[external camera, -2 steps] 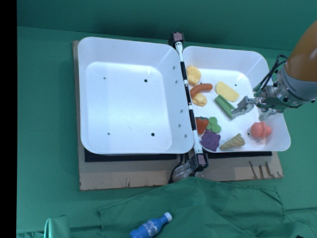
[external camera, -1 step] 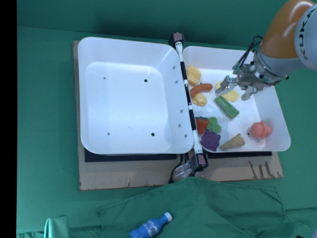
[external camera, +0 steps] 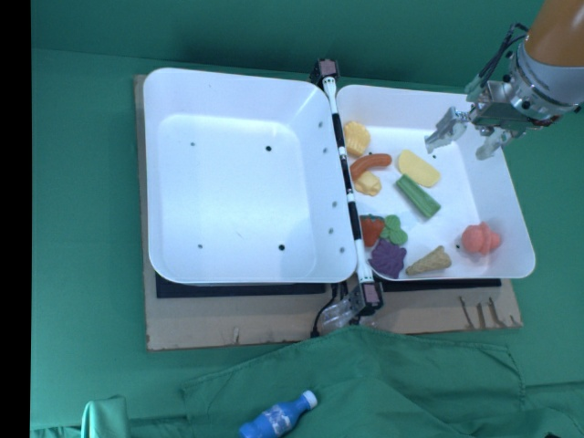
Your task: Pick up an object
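Observation:
My gripper (external camera: 467, 139) hangs open over the far right part of the right bin (external camera: 502, 203), its two fingers spread with nothing between them. Below and left of it lie several toy foods: a yellow piece (external camera: 418, 168), a green stick (external camera: 418, 196), a red sausage (external camera: 370, 163), a yellow-orange piece (external camera: 356, 138) and a small yellow piece (external camera: 368, 185). Nearer the front sit a red and green piece (external camera: 381, 230), purple grapes (external camera: 388, 258), a tan cone (external camera: 430, 262) and a pink lump (external camera: 480, 239).
The left bin (external camera: 164, 108) stands beside the right one, a black and white divider bar (external camera: 344, 172) between them. Both rest on a cardboard sheet (external camera: 228, 322). A green cloth fold and a blue bottle (external camera: 276, 416) lie at the front.

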